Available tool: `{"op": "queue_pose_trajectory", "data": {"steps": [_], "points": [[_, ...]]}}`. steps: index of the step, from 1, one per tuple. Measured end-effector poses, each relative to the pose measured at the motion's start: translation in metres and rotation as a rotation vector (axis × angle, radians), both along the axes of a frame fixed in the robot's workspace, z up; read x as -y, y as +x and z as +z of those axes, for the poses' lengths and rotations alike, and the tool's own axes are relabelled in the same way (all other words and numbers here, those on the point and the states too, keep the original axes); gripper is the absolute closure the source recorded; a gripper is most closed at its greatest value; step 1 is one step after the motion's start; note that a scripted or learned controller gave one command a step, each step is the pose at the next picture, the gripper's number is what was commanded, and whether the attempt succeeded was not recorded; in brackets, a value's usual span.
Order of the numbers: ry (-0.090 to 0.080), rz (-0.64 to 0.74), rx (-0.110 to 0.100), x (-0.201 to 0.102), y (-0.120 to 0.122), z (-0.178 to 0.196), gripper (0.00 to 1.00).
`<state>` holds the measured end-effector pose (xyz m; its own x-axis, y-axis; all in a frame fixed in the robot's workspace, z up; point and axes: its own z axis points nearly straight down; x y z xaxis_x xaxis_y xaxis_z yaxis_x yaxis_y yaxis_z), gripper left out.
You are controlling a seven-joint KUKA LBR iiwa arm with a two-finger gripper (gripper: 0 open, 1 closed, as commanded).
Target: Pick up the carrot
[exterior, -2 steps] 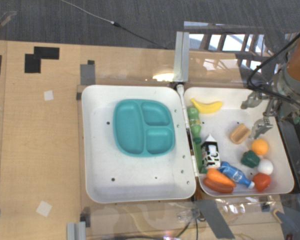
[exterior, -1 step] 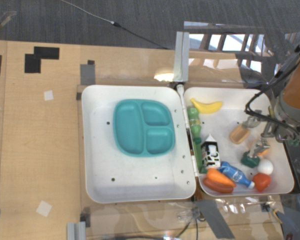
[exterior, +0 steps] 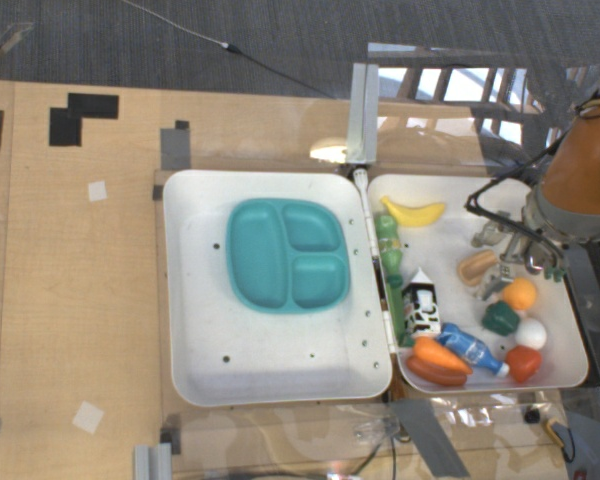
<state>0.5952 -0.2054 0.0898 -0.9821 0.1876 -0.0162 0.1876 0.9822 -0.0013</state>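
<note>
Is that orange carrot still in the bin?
Yes: the orange toy carrot lies flat at the right white bin's front edge, beside a blue bottle.

Robotics lab, wooden bench [exterior: 70, 298] with two white bins [exterior: 180, 298], toy food, cabling, grey carpet

**Tool over the right bin, carrot at the front edge**

The tool [exterior: 507, 265] hangs in the right bin [exterior: 577, 373] near a tan piece [exterior: 476, 266] and an orange ball [exterior: 520, 294]. The carrot [exterior: 440, 353] lies well apart, beside a blue bottle [exterior: 472, 349]. A teal plate [exterior: 286, 255] sits in the left bin [exterior: 195, 298].
</note>
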Motion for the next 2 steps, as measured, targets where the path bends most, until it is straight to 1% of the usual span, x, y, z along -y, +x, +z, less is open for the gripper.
{"op": "queue_pose_trajectory", "data": {"steps": [1,2], "points": [[0.002,-0.029,-0.001,-0.001,-0.061,0.0,0.0],[-0.001,-0.023,0.01,-0.002,-0.056,0.013,1.0]]}}
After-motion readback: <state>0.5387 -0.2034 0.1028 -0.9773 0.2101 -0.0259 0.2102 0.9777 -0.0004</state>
